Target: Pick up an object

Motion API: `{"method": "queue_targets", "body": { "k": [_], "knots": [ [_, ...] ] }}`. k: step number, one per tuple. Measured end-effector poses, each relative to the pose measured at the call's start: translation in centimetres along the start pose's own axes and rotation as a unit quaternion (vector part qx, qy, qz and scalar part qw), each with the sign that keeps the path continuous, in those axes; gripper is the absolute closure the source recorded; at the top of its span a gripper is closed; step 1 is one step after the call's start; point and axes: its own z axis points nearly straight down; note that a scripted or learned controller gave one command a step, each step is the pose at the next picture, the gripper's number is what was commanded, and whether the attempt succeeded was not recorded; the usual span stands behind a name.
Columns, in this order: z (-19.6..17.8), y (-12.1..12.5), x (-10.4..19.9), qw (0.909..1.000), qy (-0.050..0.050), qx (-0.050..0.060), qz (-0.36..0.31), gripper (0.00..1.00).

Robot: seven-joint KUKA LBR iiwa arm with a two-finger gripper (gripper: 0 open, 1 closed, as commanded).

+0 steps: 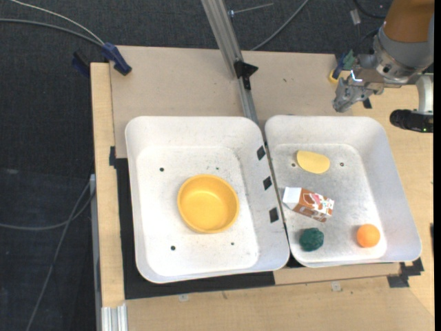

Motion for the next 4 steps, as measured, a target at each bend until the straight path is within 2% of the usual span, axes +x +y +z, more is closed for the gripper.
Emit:
{"method": "queue_targets", "body": {
  "k": [1,2,4],
  "knots": [
    [-1.5,0.2,0.1,1.0,0.001,0.003,-0.001,1.0],
    [-1.9,-0.3,5.9,0.9999,0.004,0.011,-0.003,1.0],
    [-1.3,-2.9,15.2,0.9999,0.004,0.013,-0.003,1.0]
  ]
}}
